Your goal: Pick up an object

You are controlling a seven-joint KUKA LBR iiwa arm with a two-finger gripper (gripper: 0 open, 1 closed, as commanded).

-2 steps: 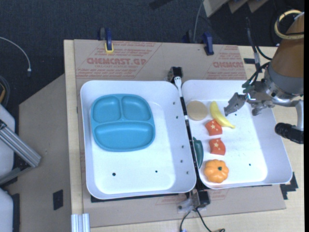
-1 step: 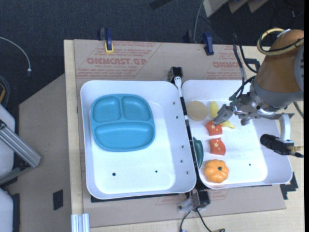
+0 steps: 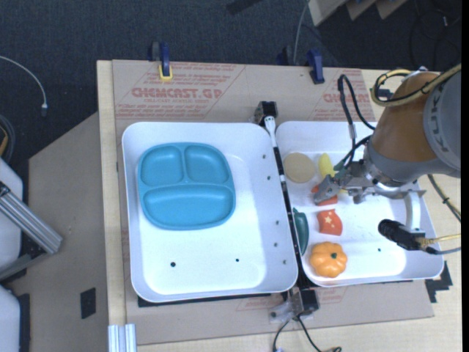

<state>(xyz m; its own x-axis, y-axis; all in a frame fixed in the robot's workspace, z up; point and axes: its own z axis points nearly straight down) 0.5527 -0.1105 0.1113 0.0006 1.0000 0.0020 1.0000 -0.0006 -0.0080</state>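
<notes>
Camera view: your arm [image 3: 418, 134] reaches in low over the right bin [image 3: 366, 270]. Gripper [image 3: 338, 188] sits over a small orange piece [image 3: 323, 191]; grip state, cannot tell. Nearby: red block [image 3: 330, 222], toy pumpkin [image 3: 327, 259], tan disc [image 3: 298, 167]. Pumpkin looks light, stiff, smooth; take it across its sides.

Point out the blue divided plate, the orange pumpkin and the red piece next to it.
Blue divided plate [image 3: 187, 185]: camera view, on the ridge between its compartments.
Orange pumpkin [image 3: 327, 259]: camera view, middle of its body, right bin's near edge.
Red piece [image 3: 330, 221]: camera view, centre of its top face.
</notes>
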